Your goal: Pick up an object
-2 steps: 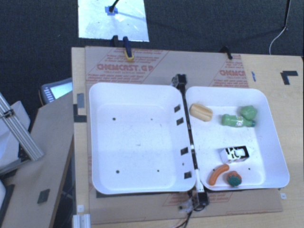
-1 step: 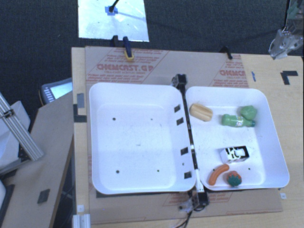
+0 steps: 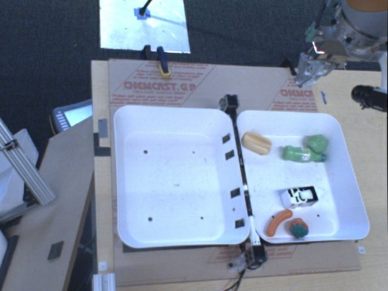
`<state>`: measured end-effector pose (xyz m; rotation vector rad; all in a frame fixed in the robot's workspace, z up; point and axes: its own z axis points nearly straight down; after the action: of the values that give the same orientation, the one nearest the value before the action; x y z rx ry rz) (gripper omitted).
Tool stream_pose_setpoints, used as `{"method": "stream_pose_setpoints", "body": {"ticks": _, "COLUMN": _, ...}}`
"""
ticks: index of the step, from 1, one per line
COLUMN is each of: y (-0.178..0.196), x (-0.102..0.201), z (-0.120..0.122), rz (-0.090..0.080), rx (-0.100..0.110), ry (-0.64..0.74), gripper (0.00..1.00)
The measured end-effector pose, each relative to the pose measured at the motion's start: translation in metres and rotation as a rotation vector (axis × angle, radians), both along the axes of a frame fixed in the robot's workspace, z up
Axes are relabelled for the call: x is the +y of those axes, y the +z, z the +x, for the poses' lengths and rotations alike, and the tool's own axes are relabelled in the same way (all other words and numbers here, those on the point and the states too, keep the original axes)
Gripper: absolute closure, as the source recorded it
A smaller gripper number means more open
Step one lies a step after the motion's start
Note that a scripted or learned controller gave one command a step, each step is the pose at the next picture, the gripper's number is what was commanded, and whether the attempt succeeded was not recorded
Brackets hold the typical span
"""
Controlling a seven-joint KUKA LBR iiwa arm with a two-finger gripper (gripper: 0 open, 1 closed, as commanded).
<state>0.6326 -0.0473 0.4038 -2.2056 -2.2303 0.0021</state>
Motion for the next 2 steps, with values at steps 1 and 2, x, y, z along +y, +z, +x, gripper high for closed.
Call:
{"method": "stream_pose_setpoints", "body": {"ticks": 1, "y": 0.101, "x": 0.033, "z": 0.028, "rz": -0.002, "rx": -0.018, "ry": -0.003, "gripper": 1.00}}
{"method": "stream_pose_setpoints", "body": {"ticks": 2, "y": 0.079, "x": 0.119, "z": 0.036, "rz": 0.000, "rx": -0.005, "ry": 0.001, "gripper": 1.00}}
